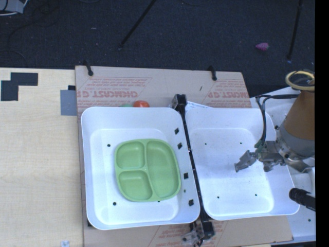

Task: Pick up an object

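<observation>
Arm (300, 120): broad tapering segment at frame's right, tan-orange in this light, grey band beneath near wrist. Yellowish ring (300, 79) at segment's top edge. Black cable (263, 118) loops from upper arm region down to wrist. Wrist block: grey metal, cluttered with small fittings, greenish spot near cable end. Gripper (242, 163): grey metal, angular, slim finger parts projecting left from wrist block. Fine detail such as screws or markings too blurred to tell.

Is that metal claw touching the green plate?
Apart. The camera view shows the gripper over the right bin; the green plate lies in the left bin.
</observation>
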{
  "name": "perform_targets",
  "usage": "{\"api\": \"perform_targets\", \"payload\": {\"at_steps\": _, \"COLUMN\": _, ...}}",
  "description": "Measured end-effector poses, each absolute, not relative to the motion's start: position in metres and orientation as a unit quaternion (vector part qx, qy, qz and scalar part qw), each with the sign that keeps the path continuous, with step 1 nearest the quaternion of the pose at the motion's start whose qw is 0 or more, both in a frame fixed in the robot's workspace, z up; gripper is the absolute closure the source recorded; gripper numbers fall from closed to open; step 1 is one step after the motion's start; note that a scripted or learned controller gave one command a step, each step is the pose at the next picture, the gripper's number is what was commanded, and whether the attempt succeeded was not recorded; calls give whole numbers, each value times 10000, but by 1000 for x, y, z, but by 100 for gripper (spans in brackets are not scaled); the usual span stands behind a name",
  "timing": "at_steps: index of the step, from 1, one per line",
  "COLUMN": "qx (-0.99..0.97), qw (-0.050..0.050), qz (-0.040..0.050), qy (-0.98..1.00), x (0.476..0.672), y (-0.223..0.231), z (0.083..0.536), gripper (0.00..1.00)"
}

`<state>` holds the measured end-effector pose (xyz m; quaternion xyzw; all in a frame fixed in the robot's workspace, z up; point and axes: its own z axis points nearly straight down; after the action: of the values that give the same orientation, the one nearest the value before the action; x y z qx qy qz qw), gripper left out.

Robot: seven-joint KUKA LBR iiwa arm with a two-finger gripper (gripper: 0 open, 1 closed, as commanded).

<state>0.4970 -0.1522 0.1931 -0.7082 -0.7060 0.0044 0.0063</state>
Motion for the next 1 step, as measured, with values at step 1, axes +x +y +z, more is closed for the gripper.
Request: {"api": "perform_targets", "payload": {"at_steps": 1, "qx": -7073, "qw": 5, "qz": 6, "qy": -7069, "x": 500, "y": -152, "z": 200, "gripper": 0}}
